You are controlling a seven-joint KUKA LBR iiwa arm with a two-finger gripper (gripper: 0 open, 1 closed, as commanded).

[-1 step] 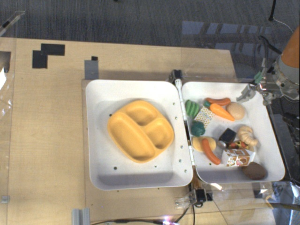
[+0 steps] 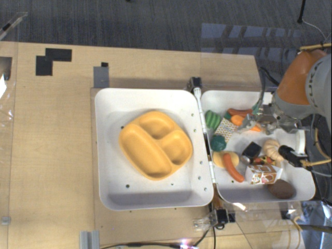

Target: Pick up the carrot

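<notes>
Hand (image 2: 255, 121) hovers low in the right bin (image 2: 306, 191), near the carrot (image 2: 239, 119), seemingly lining up a grasp. Whether it is clenched, I cannot tell.

Wooden bench (image 2: 62, 154); two white bins (image 2: 109, 191).

The carrot (image 2: 238, 120) is small and orange with a green leafy end, lying on its side near the back of the right bin (image 2: 301, 191), among other toy foods.
</notes>
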